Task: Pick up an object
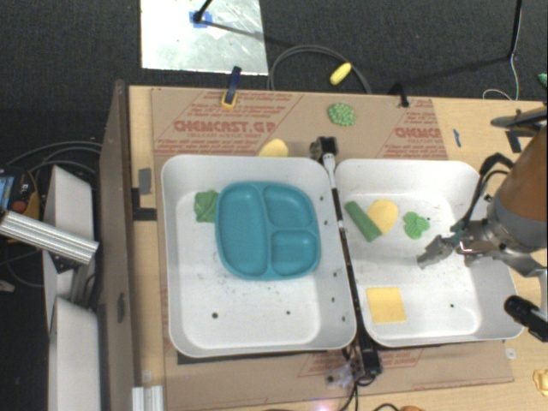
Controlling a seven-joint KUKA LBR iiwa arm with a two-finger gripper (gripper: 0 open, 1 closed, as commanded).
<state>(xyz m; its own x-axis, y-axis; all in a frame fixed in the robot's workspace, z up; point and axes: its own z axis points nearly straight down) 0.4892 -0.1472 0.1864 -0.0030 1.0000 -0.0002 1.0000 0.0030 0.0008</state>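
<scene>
Camera view shows us two white bins side by side on the bench. The left bin point(184, 315) holds a blue divided plate point(267, 230) with a green leaf piece point(205, 205) just beside its left edge. The right bin point(454, 319) holds a green stick point(363, 221) that leans against a yellow round piece point(384, 215), a small green lump point(416, 224) near them, and a flat yellow square point(385, 304) lower down, well apart from the others.

The gripper point(435, 250) hangs over the right bin, just below and to the right of the small green lump. We judge that the step in hand is the approach to one object. To do it well, we should choose one thing that lies free. The small green lump is nearest, and it has bare floor around it, so the fingers can come down on both sides. The stick and the round piece touch each other, so a grasp there may catch both or push one away. The flat square looks thin and may be hard to take from the floor.

About the gripper: nothing is seen between its tips, so we judge it holds nothing. How far open it is, we cannot tell, because the tips are small and blurred here.
</scene>
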